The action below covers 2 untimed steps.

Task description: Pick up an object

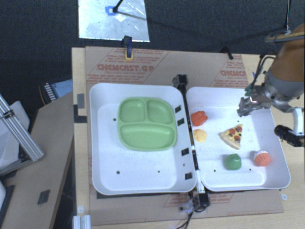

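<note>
Green toy [232, 161] and cupcake [261, 158] sit nearest you.
Gripper [244, 109] above pizza slice [232, 136]; grip unclear. Board [143, 63] reads CHEMCAST.

The arm [291, 66] is a rounded, bulky form with an orange-brown band across its upper part and a pale grey casing beneath it. Thin blue and dark cables run down its left side. Below the grey casing sits the end effector [246, 107], a small dark grey and silvery assembly with angular metal parts, blurred in its fine detail. A black, rounded fitting [288, 134] juts out lower on the arm's body, beside a light grey section
</note>
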Each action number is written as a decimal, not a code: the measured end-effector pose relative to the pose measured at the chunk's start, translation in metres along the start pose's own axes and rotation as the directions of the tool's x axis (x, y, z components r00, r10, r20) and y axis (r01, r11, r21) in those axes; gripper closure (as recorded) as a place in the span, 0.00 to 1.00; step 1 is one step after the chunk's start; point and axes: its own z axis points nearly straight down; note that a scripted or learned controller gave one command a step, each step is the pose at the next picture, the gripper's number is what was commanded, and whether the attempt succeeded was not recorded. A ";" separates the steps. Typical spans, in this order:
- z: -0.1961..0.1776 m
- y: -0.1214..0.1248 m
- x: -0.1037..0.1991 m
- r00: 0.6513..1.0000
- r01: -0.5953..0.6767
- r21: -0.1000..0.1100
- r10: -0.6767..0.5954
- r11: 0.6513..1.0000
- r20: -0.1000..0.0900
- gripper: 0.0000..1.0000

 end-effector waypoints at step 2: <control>-0.012 -0.008 0.107 1.000 0.002 -0.002 -0.002 1.000 -0.001 1.00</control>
